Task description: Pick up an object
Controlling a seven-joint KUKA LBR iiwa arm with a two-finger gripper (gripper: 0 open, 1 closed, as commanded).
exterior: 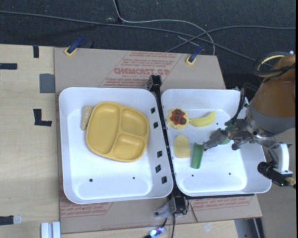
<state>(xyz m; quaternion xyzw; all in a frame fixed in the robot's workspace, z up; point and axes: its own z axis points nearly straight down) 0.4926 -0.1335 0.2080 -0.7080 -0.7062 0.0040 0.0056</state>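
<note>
Reaching in from the right over the right bin (238, 180), the gripper (212, 142) sits low with its tip just beside the upper end of the green object (196, 156); whether it is clenched or released cannot be told. The green object lies in the bin, just right of a pale yellow piece (181, 146). Beyond these lie a banana (202, 119) and a small pizza piece (178, 117). The left bin (109, 185) holds a yellow divided plate (117, 131), with a tan piece (85, 117) at its left edge.
</note>
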